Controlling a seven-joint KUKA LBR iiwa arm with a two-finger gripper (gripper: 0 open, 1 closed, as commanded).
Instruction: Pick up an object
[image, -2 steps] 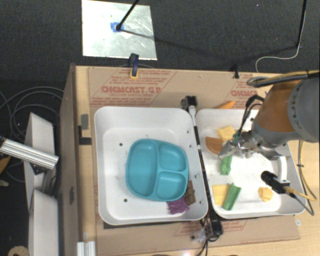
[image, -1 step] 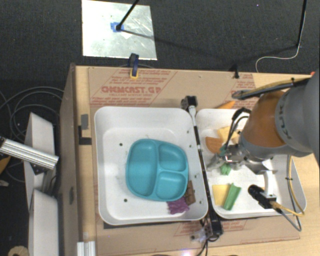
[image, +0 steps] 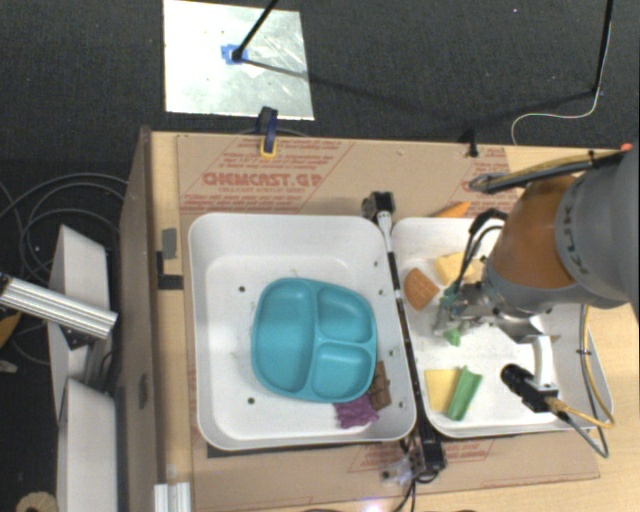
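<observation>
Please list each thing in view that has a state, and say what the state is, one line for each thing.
Blue plate: upright, flat in the left bin.
Purple piece: lying at the plate's near edge.
Green stick: lying in the right bin, touching a yellow block.
Orange piece: lying by the divider.
Gripper: low over the right bin.

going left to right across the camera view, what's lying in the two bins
teal divided plastic plate → purple crumpled piece → round tan bread-like piece → green stick-shaped block
</observation>
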